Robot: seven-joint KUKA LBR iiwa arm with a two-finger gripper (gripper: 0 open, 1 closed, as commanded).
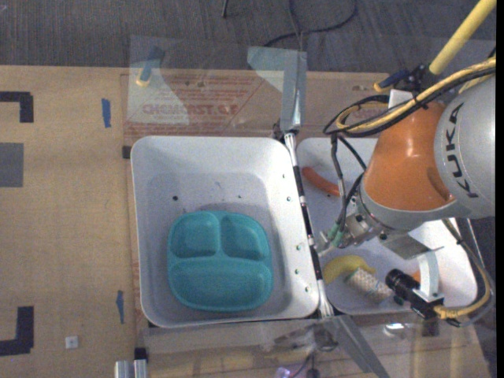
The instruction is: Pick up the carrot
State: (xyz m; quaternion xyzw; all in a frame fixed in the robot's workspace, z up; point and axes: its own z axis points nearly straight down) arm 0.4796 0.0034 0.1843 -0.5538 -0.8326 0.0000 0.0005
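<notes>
The carrot (pixel 322 180) is a thin orange piece lying at the far left of the right bin (pixel 312 157), partly hidden by cables and the arm. My gripper (pixel 342 239) hangs low over the middle of that bin, nearer the front than the carrot, under the orange wrist band. It is just above a yellow fruit (pixel 344 267). Nothing can be seen held in it.
A teal divided plate (pixel 220 261) lies in the left bin (pixel 150 211). Next to the yellow fruit sits a pale speckled piece (pixel 371 283). The arm covers most of the right bin. A ridge (pixel 302 211) separates the two bins.
</notes>
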